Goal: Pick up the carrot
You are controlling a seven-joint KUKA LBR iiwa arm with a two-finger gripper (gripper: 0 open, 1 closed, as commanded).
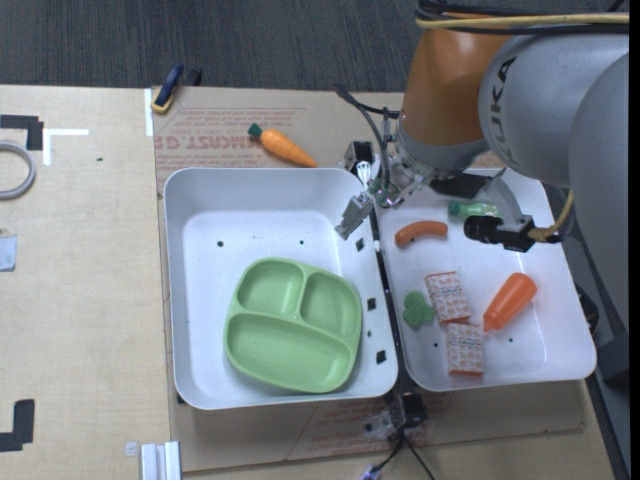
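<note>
Orange plastic, likely light, stiff, slick: pinch tapered toy carrot, lying in right shallow white bin, across thick middle, with grey two-finger gripper, opening unreadable, well apart.

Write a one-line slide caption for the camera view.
Gripper hovers over the divide between the two bins; one carrot lies in the right bin, another carrot outside them.

Tan wooden bench bearing two shallow white plastic bins, flattened brown cardboard sheet, small orange carrot.
</note>
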